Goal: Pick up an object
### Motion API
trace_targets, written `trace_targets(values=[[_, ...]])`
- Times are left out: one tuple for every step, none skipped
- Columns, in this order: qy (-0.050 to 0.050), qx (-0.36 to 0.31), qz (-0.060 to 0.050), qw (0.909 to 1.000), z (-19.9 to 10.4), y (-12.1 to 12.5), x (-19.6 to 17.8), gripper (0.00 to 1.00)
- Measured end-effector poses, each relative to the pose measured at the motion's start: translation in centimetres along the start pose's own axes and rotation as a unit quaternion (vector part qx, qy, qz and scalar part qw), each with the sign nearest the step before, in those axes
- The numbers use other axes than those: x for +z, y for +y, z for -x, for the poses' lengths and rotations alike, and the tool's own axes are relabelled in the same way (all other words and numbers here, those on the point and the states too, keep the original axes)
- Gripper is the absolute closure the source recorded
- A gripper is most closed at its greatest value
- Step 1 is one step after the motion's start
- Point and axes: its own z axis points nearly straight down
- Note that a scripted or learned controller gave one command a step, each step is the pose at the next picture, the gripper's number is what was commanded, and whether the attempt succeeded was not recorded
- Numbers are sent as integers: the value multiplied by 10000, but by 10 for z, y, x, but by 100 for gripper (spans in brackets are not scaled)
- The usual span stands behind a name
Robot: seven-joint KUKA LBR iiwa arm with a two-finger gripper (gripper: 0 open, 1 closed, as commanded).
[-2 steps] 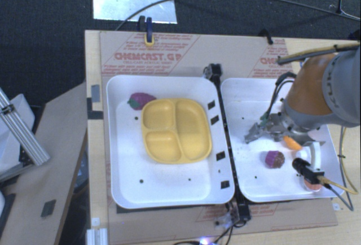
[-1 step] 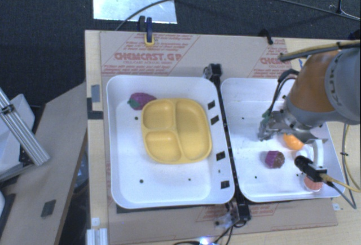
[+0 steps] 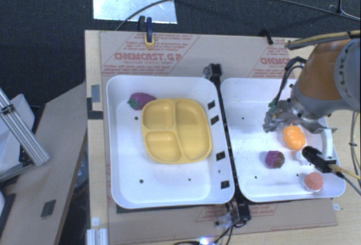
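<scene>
The right bin [image 3: 248,104] holds three small things: an orange ball-like piece [image 3: 294,138], a dark purple lump [image 3: 274,159] and a pink-orange round piece [image 3: 312,182] near the front right corner. My gripper [image 3: 273,121] hangs low over this bin, just up and left of the orange piece, and I see nothing held in it. A purple thing with a green tip [image 3: 141,100] lies in the left bin [image 3: 127,182], at the back beside the yellow plate [image 3: 174,130].
The yellow plate has three compartments and takes up the middle of the left bin. Black clips run along the ridge between the bins [image 3: 221,125]. The arm's orange band [image 3: 318,71] rises over the right bin's back right.
</scene>
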Motion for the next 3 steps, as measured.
trace_targets(values=[[-3,0,11,10000,3,-2,-63,100],[1,-4,-6,10000,3,0,-86,100],[13,-30,-13,10000,-50,12,-96,100]])
